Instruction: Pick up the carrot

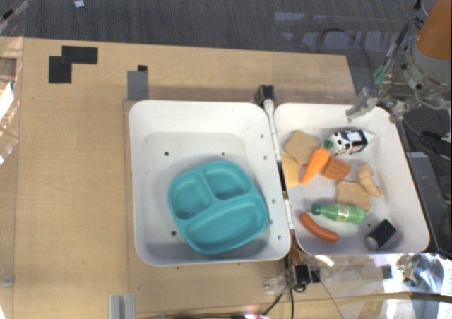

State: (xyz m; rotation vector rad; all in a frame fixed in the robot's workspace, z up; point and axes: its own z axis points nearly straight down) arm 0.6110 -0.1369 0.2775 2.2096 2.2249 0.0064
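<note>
The carrot (316,164) is orange with a small green top and lies tilted in the middle of the right bin (406,169). It rests between a bread slice (301,146) and an orange waffle piece (337,169). My gripper (378,107) hangs over the back edge of the right bin, up and to the right of the carrot and well apart from it. Its two fingers look spread open with nothing between them.
Around the carrot the right bin holds a black-and-white cow toy (348,142), a yellow cheese slice (289,169), a pastry (367,180), a green bottle (339,212), a sausage (319,227) and a black cylinder (380,234). A teal divided plate (217,206) lies in the left bin (152,169).
</note>
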